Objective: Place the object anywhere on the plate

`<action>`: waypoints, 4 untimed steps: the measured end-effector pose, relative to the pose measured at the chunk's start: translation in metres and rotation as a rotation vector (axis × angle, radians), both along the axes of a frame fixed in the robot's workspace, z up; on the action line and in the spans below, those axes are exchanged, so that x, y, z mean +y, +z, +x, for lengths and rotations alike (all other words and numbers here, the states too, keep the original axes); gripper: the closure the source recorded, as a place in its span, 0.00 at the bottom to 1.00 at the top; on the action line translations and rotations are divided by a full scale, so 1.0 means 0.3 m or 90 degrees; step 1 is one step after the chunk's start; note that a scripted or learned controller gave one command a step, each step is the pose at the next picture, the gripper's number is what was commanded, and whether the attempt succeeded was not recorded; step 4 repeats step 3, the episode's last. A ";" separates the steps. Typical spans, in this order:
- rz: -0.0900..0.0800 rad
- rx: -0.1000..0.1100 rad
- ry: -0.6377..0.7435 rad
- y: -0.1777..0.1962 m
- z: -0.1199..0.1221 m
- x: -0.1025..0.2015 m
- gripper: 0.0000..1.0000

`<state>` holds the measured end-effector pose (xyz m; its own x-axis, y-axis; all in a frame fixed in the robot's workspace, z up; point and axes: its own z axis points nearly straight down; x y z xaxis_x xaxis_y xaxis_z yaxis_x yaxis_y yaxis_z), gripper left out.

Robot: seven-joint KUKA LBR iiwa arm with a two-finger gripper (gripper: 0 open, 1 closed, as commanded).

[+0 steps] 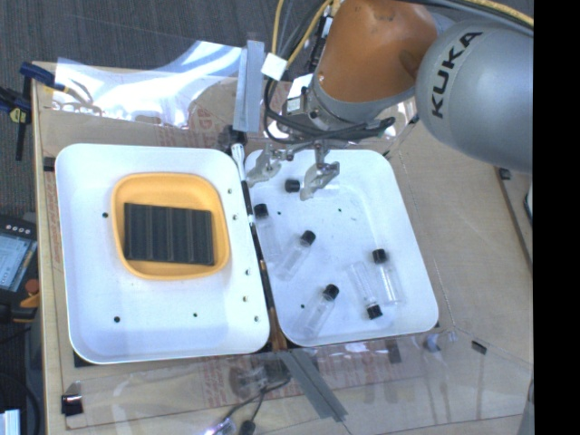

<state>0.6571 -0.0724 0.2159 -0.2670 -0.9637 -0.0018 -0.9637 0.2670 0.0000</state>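
Claw [292, 172] low over right bin [410, 243], near the bin's 11 o'clock corner; two pale fingers spread apart, nothing between them; a small black-capped vial [292, 186] directly below the gap, apparently lying on the bin floor, not gripped. Above the claw, orange wrist band [372, 43], then grey KUKA arm [480, 80] running off toward 2 o'clock. Outward from the claw, count of clear vials with black caps in the right bin: six. One under the claw; one [261, 214] at 8 o'clock of the claw, close to the bin's left wall; one [297, 252] near bin centre, lying aslant; one [319, 306] at 6 o'clock of the bin; two more at 4 o'clock, [361, 290] and [384, 272], side by side, nearly touching. Glass bodies faint against white, so count rests mainly on caps. Left bin [82, 315], count one: yellow plate [136, 198] at about the bin's 11 o'clock to centre, one dark ribbed insert [170, 234] resting in the plate's well. No vial on the plate. Bins: two. Progress, as judged: early; grasp not yet made, nothing lifted. Remaining: close on a vial, likely the one under the claw, raise, carry toward 9 o'clock across the seam between bins, release anywhere on the plate. Crinkled foil sheet [136, 84] beyond the left bin at 12 o'clock.
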 end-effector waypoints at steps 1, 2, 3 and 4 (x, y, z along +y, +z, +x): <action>0.000 0.001 -0.001 -0.001 -0.001 -0.003 0.00; 0.000 0.001 -0.001 -0.001 -0.001 -0.003 0.00; 0.000 0.002 0.212 -0.080 -0.002 0.057 0.00; 0.000 0.002 0.212 -0.080 -0.002 0.057 0.00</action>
